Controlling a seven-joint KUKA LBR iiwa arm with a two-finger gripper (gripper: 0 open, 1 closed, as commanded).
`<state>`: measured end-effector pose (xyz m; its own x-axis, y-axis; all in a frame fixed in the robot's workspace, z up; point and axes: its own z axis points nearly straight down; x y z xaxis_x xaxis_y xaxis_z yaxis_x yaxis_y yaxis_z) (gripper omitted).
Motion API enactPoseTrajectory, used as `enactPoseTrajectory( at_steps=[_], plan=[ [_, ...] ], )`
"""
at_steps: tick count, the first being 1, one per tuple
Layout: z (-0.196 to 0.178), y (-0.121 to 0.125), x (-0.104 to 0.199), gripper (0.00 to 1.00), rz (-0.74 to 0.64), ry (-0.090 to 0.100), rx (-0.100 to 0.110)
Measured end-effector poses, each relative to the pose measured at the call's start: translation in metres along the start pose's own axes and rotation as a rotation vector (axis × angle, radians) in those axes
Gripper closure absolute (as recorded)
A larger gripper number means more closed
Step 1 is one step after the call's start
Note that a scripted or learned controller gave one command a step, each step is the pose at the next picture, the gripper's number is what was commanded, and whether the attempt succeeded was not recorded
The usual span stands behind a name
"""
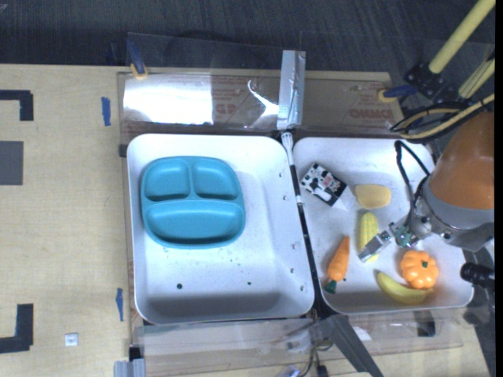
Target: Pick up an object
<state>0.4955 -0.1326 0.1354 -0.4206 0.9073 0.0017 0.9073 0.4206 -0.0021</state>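
Claw [383,242] hangs low in the right bin [346,151], its metal fingers reaching in from the right edge toward the corn cob [367,228], which lies upright near the middle of that bin. One finger tip looks to be touching or just beside the cob's lower right end, but whether the fingers are spread or pressed together cannot be told from this slant, and nothing shows clearly between them.

The corn cob seems the likeliest thing to be picked. Just beside the claw on its right sits a small orange pumpkin [419,269], with a banana [401,288] along the bin's near edge below it. A carrot [339,261] lies tilted to the cob's left, near the divider between the bins. A yellowish potato-like piece [372,195] rests above the cob, and a black-and-white patterned block [323,184] sits toward the far left corner.

The risk is crowding: the claw could come down off-centre on the rounded cob so that it rolls or squirts away toward the carrot, or a finger could catch the pumpkin and shove it against the banana.

The left bin [267,242] carries a blue divided plate [191,201] toward its far left corner.
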Motion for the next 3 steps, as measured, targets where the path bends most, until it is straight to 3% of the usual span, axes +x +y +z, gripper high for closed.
enactPoseTrajectory(
  at_steps=[1, 2, 3],
  plan=[
    [0.048, 0.044, -0.023, 0.0, 0.02, -0.007, -0.009],
    [-0.054, 0.08, 0.042, 0.0, 0.066, -0.004, -0.013],
    [-0.004, 0.04, -0.021, 0.0, -0.027, -0.001, 0.001]
  ],
)
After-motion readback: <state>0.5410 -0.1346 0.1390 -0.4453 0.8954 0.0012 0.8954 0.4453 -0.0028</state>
